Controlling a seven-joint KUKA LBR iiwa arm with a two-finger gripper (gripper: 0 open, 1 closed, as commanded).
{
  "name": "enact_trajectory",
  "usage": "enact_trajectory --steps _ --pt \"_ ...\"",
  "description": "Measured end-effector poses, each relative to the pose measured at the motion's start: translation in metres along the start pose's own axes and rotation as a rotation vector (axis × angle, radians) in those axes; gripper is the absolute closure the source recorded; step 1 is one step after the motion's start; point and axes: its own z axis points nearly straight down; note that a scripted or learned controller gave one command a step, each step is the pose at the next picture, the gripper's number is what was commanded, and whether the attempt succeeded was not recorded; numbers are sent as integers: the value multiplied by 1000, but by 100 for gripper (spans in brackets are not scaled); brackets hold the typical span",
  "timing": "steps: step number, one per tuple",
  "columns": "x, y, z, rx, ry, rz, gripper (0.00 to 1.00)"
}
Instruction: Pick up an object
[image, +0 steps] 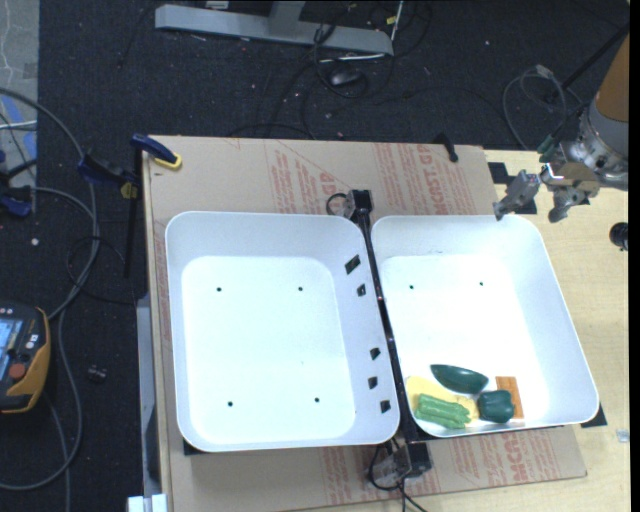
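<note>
Green objects (455, 393) cluster in the right bin's (560, 300) near corner; the claw (541, 194) hangs wide, holding nothing, well apart beyond the far rim.

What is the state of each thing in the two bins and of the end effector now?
End effector: open, holding nothing, above the right bin's far right corner.
Left bin: upright.
Right bin: upright, toys clustered in its near corner.
Dark green toy: lying loose.
Light green toy: lying loose.
</note>
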Motion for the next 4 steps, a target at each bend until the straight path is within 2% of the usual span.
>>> enact_trajectory --steps 1,2,3,4 --pt "29 -67 98 9 3 0 0" --pt "47 -152 -16 -10 -1 1 0" --pt "48 -152 -20 0 0 0 100" --pt "135 -152 -24 0 2 -8 100"
